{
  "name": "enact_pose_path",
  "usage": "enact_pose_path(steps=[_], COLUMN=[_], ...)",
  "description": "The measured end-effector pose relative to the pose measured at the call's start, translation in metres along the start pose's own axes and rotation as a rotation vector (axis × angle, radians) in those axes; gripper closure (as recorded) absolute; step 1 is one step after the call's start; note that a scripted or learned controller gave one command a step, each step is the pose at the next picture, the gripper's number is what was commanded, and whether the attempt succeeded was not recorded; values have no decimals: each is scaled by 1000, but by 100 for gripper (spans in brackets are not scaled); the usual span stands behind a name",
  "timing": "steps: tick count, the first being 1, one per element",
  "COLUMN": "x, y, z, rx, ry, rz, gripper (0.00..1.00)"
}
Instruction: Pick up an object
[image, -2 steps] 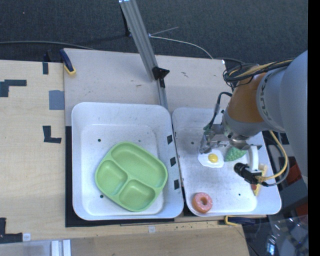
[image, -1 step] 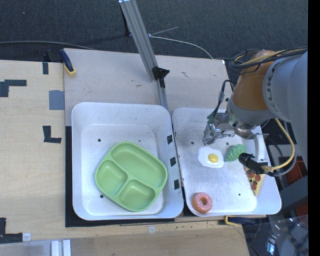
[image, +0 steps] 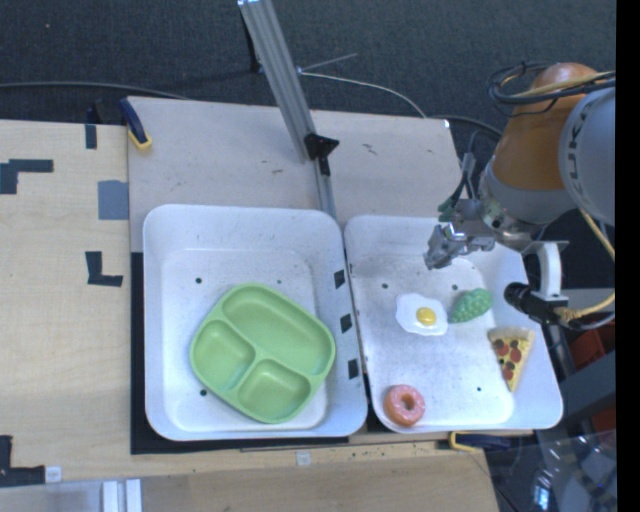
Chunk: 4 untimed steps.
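Four toys lie in the right bin (image: 520, 405): doughnut (image: 405, 404) at the bottom edge, pizza slice (image: 511, 355), then fried egg (image: 422, 315) beside broccoli (image: 470, 305). The gripper (image: 441, 254) hangs just above the egg, which sits slightly down-left of it; whether the jaws are apart, I cannot tell.

A pale bench (image: 230, 160) carries two shallow white bins side by side, their inner rims touching. The left bin (image: 160, 300) and the right bin (image: 380, 240) sit on a dark mat. A blue-and-yellow clamp (image: 135, 125) lies near the bench's far left corner.
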<state>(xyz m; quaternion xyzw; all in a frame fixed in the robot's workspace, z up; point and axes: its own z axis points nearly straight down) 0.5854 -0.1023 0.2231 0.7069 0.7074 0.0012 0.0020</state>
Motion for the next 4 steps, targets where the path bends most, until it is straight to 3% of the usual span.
enact_pose_path(steps=[1,4], x=[0,164], y=[1,18], z=[-51,-35], rx=[0,6], ry=[0,2], rz=[-1,-6], gripper=[100,100])
